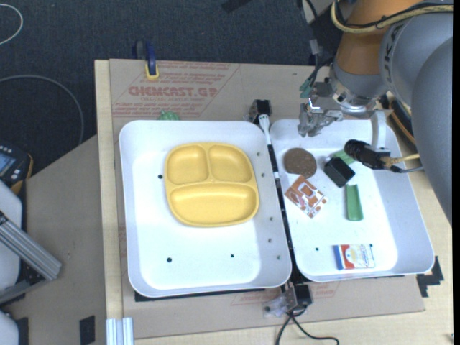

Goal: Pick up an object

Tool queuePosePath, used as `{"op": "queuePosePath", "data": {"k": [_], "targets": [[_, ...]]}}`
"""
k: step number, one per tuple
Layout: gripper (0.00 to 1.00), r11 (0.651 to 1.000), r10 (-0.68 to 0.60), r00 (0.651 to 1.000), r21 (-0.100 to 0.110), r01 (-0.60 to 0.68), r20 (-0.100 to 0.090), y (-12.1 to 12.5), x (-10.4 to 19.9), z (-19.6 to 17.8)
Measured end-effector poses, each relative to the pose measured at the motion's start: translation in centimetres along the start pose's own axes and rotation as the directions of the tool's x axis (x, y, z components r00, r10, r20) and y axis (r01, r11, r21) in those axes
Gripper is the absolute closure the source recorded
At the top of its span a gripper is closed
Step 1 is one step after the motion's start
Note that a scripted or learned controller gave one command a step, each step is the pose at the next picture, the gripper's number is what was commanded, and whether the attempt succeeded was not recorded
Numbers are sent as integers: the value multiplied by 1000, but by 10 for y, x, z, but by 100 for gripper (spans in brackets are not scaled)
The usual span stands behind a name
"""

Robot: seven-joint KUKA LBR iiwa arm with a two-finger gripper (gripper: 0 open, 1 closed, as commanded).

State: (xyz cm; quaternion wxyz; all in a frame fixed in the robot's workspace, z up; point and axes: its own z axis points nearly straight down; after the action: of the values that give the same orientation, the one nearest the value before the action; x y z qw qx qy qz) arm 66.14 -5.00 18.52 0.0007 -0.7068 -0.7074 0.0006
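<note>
Glossy yellow plastic tray (pixel 211 184), smooth white plastic bins (pixel 144 214).

A yellow tray (pixel 211 183) in a white bin (pixel 136 214); beside it a green block (pixel 353 202) and brown disc (pixel 300 162).

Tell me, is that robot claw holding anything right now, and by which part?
Nothing is held. The gripper hangs over the far edge of the right bin, with nothing between its fingers; the brown disc lies just beside it, untouched.

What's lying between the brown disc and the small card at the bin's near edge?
In the camera view, the orange patterned piece lies between the brown disc and the small card.
</note>
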Motion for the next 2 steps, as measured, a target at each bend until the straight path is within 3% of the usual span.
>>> {"op": "queuePosePath", "data": {"k": [1, 2], "targets": [[100, 1000, -4, 1000, 2, 4, -1, -15, 53, 0], [100, 1000, -6, 1000, 1, 6, -2, -25, 136, 0]]}}
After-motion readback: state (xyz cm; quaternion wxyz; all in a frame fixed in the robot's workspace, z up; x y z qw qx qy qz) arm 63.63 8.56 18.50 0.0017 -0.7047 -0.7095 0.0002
